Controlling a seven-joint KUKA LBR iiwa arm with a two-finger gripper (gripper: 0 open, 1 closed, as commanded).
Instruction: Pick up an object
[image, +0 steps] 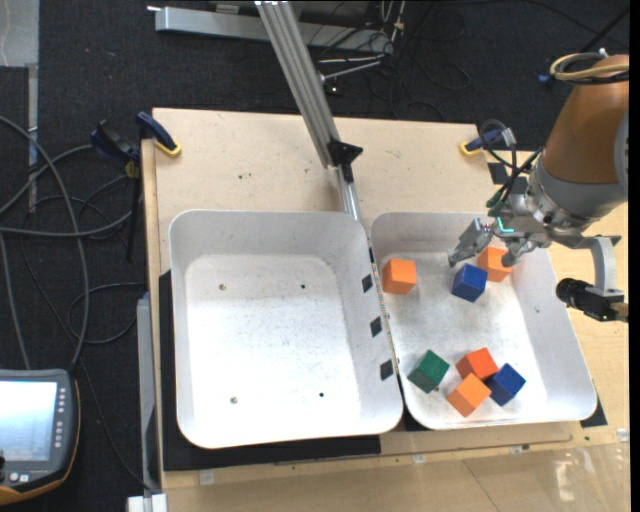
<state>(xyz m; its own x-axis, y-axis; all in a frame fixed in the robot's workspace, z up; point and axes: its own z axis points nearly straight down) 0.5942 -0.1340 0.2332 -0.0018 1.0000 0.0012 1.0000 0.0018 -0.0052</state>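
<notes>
Grey and orange, the arm (590, 130) leaned in from the right over the far corner of the right bin (560, 330), its wrist tipped down toward the bin floor. The pincer (490, 246) hung low there with its two fingers spread apart, one finger (468, 245) angled out to the left and the other close beside an orange cube (494, 264). Nothing sat between the fingers that I could make out; that orange cube lay just under and beside the right one, whether touching or not I could not tell. A blue cube (468, 282) rested just below the pincer, right against the orange one. Further left of the pincer, near the bin's inner wall, lay another orange cube (400, 274) on its own. Well toward the near edge of the same bin, away from the pincer, a small cluster sat together: a green cube (430, 370), two orange cubes (474, 378) stacked or pressed close, and a second blue cube (507, 382). The left bin (200, 240) lay well off to the pincer's left.
</notes>
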